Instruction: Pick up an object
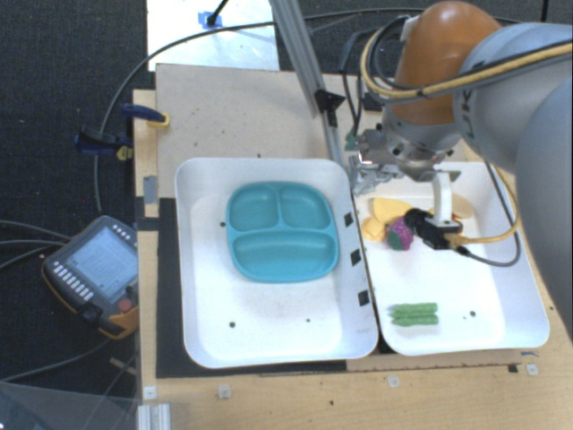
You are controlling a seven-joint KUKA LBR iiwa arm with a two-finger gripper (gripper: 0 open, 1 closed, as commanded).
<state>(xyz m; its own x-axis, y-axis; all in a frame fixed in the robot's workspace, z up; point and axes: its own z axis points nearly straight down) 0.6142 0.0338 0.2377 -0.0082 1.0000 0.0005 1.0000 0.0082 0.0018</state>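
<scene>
My gripper (401,193) hangs over the far left part of the right bin (501,294), under the orange wrist band. Directly below it lie a yellow piece (389,210), a smaller yellow piece (372,230) and a purple object (399,235), bunched together near the bin's left wall. The gripper's body hides part of this cluster, and I cannot see whether it touches any of them. A green ridged object (414,313) lies alone near the front of the same bin, well apart from the gripper.
A teal divided plate (281,231) sits in the left bin (269,330). A slanted grey pole (300,43) crosses above the bins' far edge. Cables loop around the wrist, and a yellow one (488,237) trails over the right bin. A teach pendant (94,271) lies on the floor at left.
</scene>
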